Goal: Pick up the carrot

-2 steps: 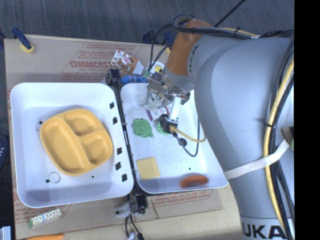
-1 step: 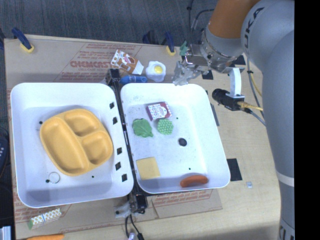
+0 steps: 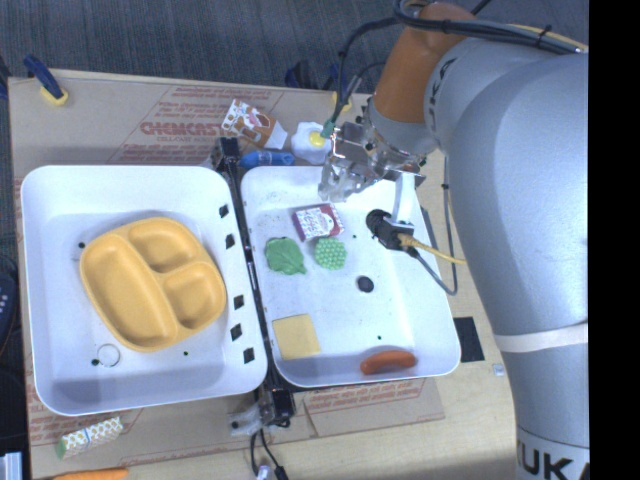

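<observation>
Carrot (image 3: 388, 362): laid lengthwise along right bin's (image 3: 440, 318) near wall, well apart from gripper (image 3: 345, 180); grip state indeterminate.

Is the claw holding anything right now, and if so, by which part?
Nothing seen held. The claw hangs over the right bin's far end, while the carrot lies by the near wall.

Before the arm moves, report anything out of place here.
The carrot lies against the near wall of the right bin, far from the gripper at the far end. A small carton and other bits sit outside the bins.
</observation>
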